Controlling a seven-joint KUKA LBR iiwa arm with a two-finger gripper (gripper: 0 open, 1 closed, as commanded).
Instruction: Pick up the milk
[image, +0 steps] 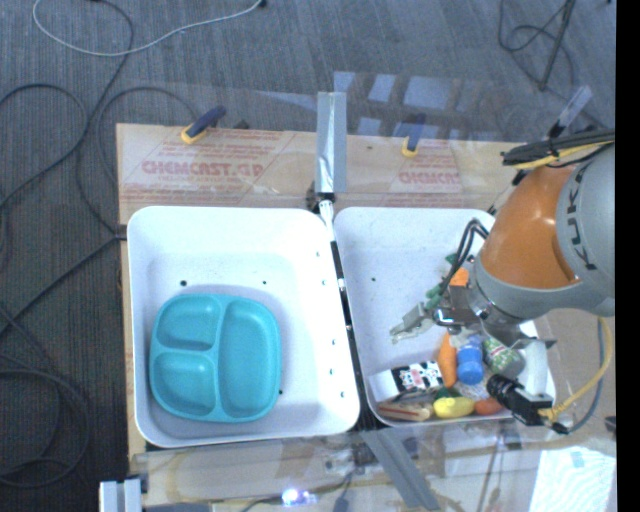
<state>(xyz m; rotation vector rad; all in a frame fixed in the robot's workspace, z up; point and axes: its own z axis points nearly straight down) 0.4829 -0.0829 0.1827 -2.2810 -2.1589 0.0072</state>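
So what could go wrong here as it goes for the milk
1. The milk lies on its side at the right bin's front wall, packed against a carrot, a blue bottle and a banana. The gripper might catch a neighbour instead.
2. The wall beside the carton leaves little room for a finger, so a grasp may slip.

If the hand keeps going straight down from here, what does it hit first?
Probably bare floor of the right bin, just above the milk. The hand sits up-left of the carton, though depth from this slanted view is uncertain.
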